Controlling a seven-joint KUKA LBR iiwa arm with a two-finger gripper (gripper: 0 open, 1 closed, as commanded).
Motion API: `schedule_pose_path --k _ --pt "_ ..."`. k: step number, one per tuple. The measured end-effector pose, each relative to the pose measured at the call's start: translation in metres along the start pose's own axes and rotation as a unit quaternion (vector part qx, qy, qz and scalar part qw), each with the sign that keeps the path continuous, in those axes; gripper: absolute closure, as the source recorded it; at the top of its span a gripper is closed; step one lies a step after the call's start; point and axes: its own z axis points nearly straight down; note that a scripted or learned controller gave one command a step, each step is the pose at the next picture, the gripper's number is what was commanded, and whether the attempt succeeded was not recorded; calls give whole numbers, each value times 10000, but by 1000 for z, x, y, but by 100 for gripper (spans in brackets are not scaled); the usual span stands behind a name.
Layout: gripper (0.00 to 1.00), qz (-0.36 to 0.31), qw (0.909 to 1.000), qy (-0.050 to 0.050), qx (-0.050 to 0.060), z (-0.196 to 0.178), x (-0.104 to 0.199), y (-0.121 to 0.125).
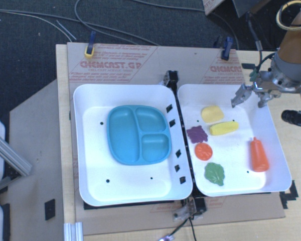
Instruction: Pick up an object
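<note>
The bench [140, 64] takes up most of the frame, a brown board with red lettering along its upper part. Two white bins sit on it side by side. The left bin [90, 185] holds a blue divided plate [139, 134] lying flat near its middle. The right bin [278, 179] holds the small things: an orange bottle-shaped toy [259, 155] at its right side, a yellow block [212, 113] higher up, a yellow banana-like piece [223, 128] just below it, a green leafy piece [214, 173] toward the lower edge, a red round piece [203, 151] just above that, and a purple piece [196, 133] by the bin's left wall. At the upper right of the frame the arm [291, 54] reaches in, its gripper [251, 99] over the bin's upper right corner, fingers spread apart with nothing between them, well apart from the toys.
</note>
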Motion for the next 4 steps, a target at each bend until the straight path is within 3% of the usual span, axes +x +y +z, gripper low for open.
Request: schedule_pose_path --k 1,3,4 --pt "0 -17 10000 -15 -76 -10 1 3" --pt "0 -23 10000 -11 -59 103 5 10" --pt "100 -28 10000 -17 -89 89 5 11"
